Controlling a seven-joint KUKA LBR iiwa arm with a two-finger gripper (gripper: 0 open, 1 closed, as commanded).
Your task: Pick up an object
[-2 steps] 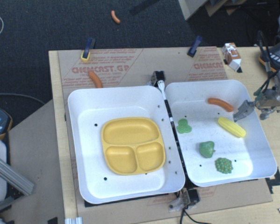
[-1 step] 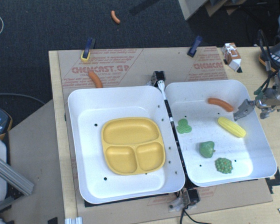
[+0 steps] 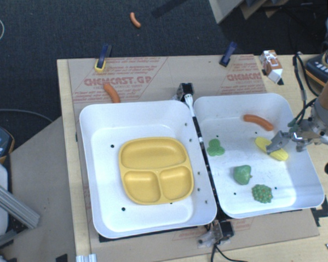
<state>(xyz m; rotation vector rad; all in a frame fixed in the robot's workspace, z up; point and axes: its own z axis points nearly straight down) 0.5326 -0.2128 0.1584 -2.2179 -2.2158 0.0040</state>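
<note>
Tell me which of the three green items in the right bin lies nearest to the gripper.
The round green item in the middle of the right bin. The gripper is up-right of it; the bumpy one is lower, the leafy one by the divider.

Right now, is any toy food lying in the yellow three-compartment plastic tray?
No, the yellow three-compartment plastic tray holds nothing; the toy foods lie in the right white bin.

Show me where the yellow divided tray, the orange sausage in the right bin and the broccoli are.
yellow divided tray [image 3: 155,170], camera view, on the ridge where its compartments meet.
orange sausage [image 3: 258,121], camera view, mid-length.
broccoli [image 3: 262,193], camera view, centre of its bumpy top.
</note>
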